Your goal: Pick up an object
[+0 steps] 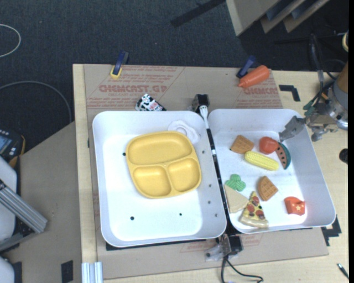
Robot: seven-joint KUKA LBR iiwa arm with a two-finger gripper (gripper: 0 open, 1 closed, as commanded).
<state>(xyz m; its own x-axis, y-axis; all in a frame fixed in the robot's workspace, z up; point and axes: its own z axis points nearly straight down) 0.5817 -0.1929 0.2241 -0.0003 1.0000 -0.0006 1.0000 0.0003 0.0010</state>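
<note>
While our gripper (296, 128) is hovering at the right bin's (318, 171) far right rim, we cannot tell its state; toy food, including corn (261, 161), is lying inside

Floor (50, 33): dark grey-blue carpet, with a thin pale cable (11, 38) looping at the upper left. Bench top (166, 83): light wood board, red print along its far edge. Pale wooden furniture (265, 14) stands beyond the far right corner. Aluminium rail (22, 207) off the near left side. Lighting even, soft shadows.
</note>
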